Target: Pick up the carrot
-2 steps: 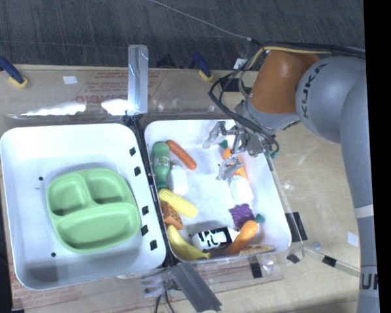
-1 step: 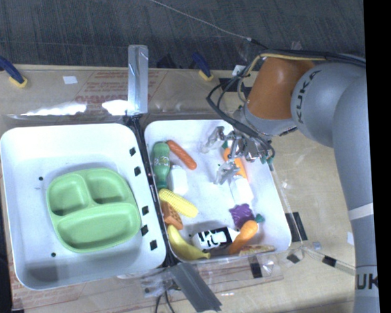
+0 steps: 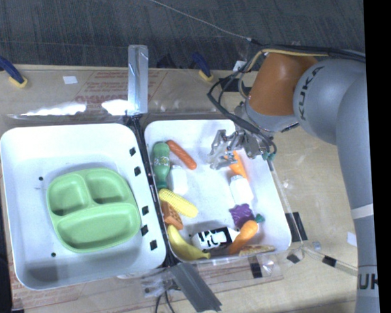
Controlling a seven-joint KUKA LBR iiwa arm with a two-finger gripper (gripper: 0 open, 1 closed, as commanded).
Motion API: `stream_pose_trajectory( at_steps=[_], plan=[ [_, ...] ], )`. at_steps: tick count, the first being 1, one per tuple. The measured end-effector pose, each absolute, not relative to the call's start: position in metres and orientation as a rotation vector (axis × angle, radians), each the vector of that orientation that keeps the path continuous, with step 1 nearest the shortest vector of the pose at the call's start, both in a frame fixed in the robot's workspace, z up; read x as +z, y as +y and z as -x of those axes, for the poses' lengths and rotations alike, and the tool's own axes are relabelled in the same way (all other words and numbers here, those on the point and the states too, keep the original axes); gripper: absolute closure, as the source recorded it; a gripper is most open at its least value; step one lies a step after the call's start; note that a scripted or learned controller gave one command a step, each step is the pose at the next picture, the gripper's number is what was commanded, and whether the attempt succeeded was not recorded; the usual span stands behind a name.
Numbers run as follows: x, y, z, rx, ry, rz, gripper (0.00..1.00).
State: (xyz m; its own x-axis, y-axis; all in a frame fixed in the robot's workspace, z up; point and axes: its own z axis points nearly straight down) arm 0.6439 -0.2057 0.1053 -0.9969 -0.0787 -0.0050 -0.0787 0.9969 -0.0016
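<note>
The carrot (image 3: 238,165) sits in the right bin (image 3: 200,129), up near its far right side, a small orange piece tilted a bit. The pincer (image 3: 229,149) is right on top of it, metal fingers (image 3: 218,145) pointing down into the bin, and the orange tip pokes out just under them. Honestly I cannot tell whether the fingers are apart or closed, or whether the carrot is actually between them; too much clutter in that spot.

Just below the carrot there's a white bottle-ish thing (image 3: 241,189), then a purple vegetable (image 3: 242,215), and another orange carrot-like piece with a green top (image 3: 248,231) near the front right corner. A black-and-white item (image 3: 213,237) lies along the front wall, with a banana (image 3: 182,246) next to it. Along the left wall of that bin: a green cucumber-looking one (image 3: 160,159), a corn cob (image 3: 177,200), and an orange sausage-shaped piece (image 3: 182,154) angled beside the green one.

The left bin (image 3: 25,148) holds a green divided plate (image 3: 92,208), lying flat around the middle.

The arm (image 3: 329,93) comes in from the right, orange band (image 3: 276,79) just above the wrist, cables looping around it. Both bins sit side by side on the tabletop (image 3: 314,172), with blue clamps (image 3: 11,70) at the back edge.
</note>
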Motion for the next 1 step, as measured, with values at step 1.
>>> stream_pose_trajectory(
  at_steps=[1],
  plan=[
    [0.1051, -0.2055, -0.6438, -0.002, 3.134, 0.124, 0.0]
  ],
)
